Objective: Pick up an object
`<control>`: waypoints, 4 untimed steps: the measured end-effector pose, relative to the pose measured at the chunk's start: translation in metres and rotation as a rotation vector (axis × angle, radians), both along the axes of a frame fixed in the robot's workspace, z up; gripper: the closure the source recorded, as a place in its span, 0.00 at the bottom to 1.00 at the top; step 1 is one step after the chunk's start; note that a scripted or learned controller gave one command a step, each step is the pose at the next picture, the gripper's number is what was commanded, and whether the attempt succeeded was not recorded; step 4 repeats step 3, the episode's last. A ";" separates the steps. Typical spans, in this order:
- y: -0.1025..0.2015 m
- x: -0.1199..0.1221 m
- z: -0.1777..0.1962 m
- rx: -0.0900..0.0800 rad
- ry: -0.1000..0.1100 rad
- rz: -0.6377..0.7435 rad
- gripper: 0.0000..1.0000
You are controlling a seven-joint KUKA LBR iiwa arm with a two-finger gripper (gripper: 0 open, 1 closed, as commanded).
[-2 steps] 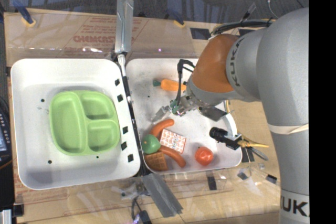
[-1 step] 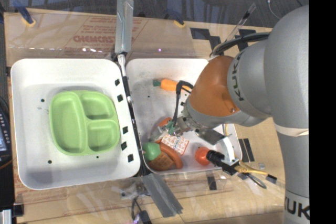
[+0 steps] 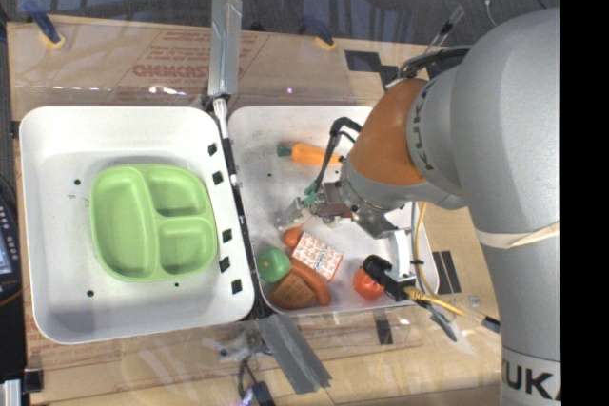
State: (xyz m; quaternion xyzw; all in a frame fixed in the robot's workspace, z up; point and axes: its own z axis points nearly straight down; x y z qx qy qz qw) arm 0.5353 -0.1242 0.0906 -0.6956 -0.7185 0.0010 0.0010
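My gripper (image 3: 306, 204) hangs low over the middle of the right bin (image 3: 249, 140), with the grey arm and its orange band reaching in from the right. Just below it lie a small red-orange piece (image 3: 293, 237) and a red-and-white patterned box (image 3: 317, 259). An orange carrot (image 3: 306, 154) lies above the gripper, near the bin's back. At the front of the bin sit a green toy (image 3: 274, 263), a brown waffle-like toy (image 3: 293, 292) and a red tomato (image 3: 365, 286). The wrist hides the bin floor to the right of the gripper.
The left bin (image 3: 57, 138) holds a light green divided plate (image 3: 152, 222). A grey taped divider (image 3: 225, 43) runs between the two bins. Brown cardboard and tape cover the bench around them.
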 end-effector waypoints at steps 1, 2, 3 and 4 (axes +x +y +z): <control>0.028 -0.015 0.000 0.002 0.003 -0.084 0.00; 0.028 -0.015 0.008 0.002 0.005 -0.081 1.00; 0.050 0.045 0.130 0.000 -0.001 -0.099 1.00; 0.050 0.045 0.130 0.000 -0.001 -0.099 1.00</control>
